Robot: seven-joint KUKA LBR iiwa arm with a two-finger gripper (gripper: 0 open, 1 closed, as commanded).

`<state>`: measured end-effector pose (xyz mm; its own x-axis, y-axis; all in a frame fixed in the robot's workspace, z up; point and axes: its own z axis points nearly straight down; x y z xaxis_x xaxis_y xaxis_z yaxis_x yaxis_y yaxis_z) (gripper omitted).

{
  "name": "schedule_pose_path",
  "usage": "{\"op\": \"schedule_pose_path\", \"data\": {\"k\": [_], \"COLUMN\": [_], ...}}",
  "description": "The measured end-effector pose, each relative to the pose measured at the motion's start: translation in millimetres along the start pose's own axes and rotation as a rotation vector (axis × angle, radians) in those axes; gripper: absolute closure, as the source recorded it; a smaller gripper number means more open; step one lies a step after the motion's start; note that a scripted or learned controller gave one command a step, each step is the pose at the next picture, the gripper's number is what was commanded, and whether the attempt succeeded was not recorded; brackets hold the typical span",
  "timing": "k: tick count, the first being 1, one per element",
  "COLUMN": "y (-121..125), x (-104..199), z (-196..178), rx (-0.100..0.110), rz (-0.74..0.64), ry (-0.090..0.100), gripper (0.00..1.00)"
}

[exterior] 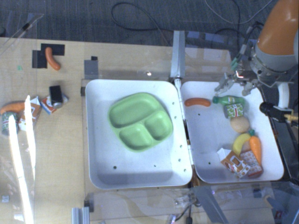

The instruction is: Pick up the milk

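The tool (236,82), fingers spread and holding nothing, hovers at the right bin's (205,167) twelve o'clock rim, above a green bottle (232,105). The milk carton (241,164) (orange and white) lies at five o'clock, beside a carrot (255,148).

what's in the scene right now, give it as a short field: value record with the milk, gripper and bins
milk: carton lying at the near end of the right bin, beside the carrot and banana
gripper: over the far edge of the right bin, above the green bottle, holding nothing visible
left bin: holds a green divided plate
right bin extras: sausage, potato
task status: milk not yet picked up
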<state>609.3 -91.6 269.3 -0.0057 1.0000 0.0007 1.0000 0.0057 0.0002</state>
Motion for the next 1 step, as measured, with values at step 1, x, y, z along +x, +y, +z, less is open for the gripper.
{"op": "schedule_pose_path", "data": {"k": [1], "y": [8.4], "x": [-13.7], "z": [0.9], "rx": [-0.008], "rz": [0.069], "ry": [-0.001], "gripper": [0.0]}}
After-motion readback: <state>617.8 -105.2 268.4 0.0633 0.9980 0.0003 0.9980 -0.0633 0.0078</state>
